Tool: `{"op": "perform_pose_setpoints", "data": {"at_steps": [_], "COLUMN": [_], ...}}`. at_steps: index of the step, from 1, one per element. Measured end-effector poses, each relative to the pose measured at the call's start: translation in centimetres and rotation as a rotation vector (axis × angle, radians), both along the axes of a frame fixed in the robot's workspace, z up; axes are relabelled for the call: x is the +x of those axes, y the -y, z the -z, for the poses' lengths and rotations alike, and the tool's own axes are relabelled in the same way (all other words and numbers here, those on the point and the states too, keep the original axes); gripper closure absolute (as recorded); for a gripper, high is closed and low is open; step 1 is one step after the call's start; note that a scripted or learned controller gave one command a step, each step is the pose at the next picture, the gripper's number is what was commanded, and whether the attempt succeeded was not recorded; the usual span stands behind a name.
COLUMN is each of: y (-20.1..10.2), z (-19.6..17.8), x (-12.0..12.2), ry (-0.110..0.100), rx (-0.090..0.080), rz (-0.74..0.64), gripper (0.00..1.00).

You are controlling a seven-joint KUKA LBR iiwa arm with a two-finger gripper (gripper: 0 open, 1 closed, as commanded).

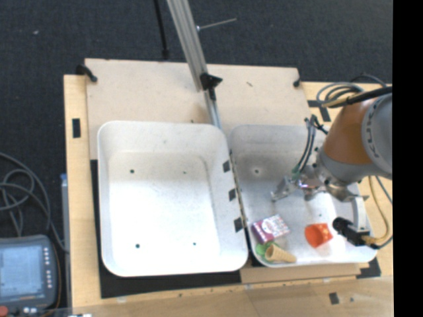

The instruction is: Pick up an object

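Three candidates bunched in the right bin (264, 144), near corner: purple pack (270, 228), orange block (318, 234) to its right, cone (280, 253) just below the pack, hard against the bin's front wall. Clustered low, probably slid down the wall slope; cone near the rim looks awkward to pinch. Gripper (297, 185) above the pack, over bare bin floor, apart from all three. Fingers: cannot tell open or closed, too small and blurred; nothing seen between them. Arm (350, 144) reaching in over the bin's right side. Left bin (165, 131) alongside, both on the table (145, 88).
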State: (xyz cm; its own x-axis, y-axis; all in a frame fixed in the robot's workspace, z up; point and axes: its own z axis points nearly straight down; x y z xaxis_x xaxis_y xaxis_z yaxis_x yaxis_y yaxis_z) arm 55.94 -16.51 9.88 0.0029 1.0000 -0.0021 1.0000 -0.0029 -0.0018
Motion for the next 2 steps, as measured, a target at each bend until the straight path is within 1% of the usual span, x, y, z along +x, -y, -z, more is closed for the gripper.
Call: {"op": "perform_pose_setpoints", "data": {"at_steps": [1, 2], "y": [0.0, -0.4], "z": [-1.3, -6.3], "x": [0.2, 1.1], "ry": [0.007, 0.008], "rx": [0.001, 0.0], "rz": [0.006, -0.006], "gripper": [1.0, 1.0]}}
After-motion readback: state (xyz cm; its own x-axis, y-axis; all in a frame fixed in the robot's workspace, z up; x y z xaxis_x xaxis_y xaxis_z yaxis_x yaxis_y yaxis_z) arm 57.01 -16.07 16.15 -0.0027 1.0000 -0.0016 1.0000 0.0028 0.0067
